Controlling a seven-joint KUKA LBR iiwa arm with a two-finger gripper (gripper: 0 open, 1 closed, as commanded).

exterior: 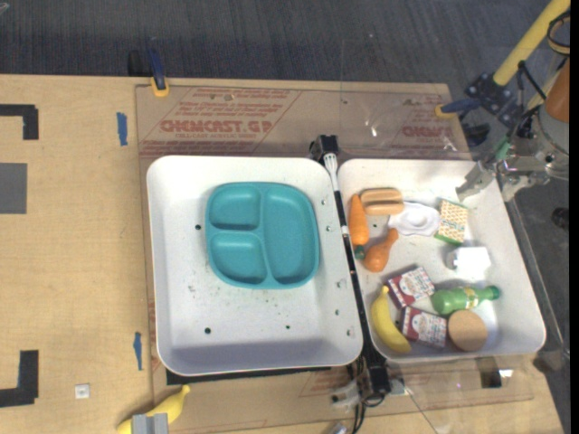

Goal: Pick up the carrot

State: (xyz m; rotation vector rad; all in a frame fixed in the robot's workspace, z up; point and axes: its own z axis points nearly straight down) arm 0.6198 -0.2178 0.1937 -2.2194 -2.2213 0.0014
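The carrot (359,221) is a slim orange piece with a green end. It lies along the left wall of the right bin (527,289), just below a hot dog (382,200). My gripper (489,184) hovers over that bin's far right corner, well to the right of the carrot. It is open, and nothing sits between its fingers (472,184).
An orange drumstick-like piece (379,250) lies right beside the carrot. The right bin also holds a banana (387,325), red packets (412,286), a green bottle (463,298), a white block (472,260) and a green-white packet (452,222). The left bin (172,269) holds a teal divided plate (262,233).
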